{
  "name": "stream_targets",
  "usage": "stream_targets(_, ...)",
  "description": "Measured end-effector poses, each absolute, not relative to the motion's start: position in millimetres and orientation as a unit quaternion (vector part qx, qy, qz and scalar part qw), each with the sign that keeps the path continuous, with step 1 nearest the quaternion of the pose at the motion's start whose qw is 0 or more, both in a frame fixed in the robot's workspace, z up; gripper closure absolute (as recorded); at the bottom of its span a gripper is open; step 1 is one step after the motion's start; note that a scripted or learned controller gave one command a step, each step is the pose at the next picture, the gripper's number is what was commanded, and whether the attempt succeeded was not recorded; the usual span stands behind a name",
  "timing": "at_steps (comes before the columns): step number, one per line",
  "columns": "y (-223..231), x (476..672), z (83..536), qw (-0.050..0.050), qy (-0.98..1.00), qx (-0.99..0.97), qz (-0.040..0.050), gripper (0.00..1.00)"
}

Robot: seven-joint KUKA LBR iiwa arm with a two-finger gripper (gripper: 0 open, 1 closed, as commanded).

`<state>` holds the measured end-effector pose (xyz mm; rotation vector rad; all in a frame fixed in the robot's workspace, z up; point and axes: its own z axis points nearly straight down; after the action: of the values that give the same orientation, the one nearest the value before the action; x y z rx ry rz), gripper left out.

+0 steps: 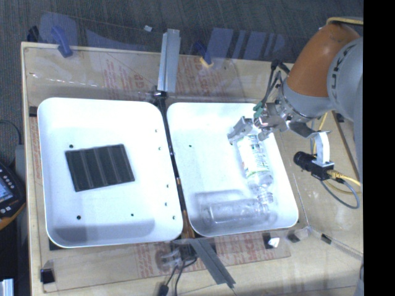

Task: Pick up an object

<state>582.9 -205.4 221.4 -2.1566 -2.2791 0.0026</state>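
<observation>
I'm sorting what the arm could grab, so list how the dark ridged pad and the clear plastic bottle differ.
The dark ridged pad is opaque and near black; the clear plastic bottle is see-through with a pale label. The pad lies flat and rectangular in the left bin; the bottle is rounded and lies on its side in the right bin. The claw hovers at the bottle's upper end, far from the pad. Both rest on white bin floors.

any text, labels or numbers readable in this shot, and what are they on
None can be read with certainty.
Red print on the bench sheet around the bins: too blurred to read.
Label on the plastic bottle in the right bin: too small to read.
Screen of the device at the left edge: unreadable.
</observation>
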Motion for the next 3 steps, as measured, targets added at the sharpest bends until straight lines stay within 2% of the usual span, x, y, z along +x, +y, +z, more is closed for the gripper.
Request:
stream_targets(1, -208.2, 613.5, 181.8, 0.000, -0.733, -0.680, 0.0010, 0.00)
stream_targets(2, -208.7, 577.4, 131.6, 0.001, -0.692, -0.722, 0.0014, 0.00)
stream_targets(3, -206.4, 556.0, 176.7, 0.001, -0.748, -0.664, 0.0003, 0.00)
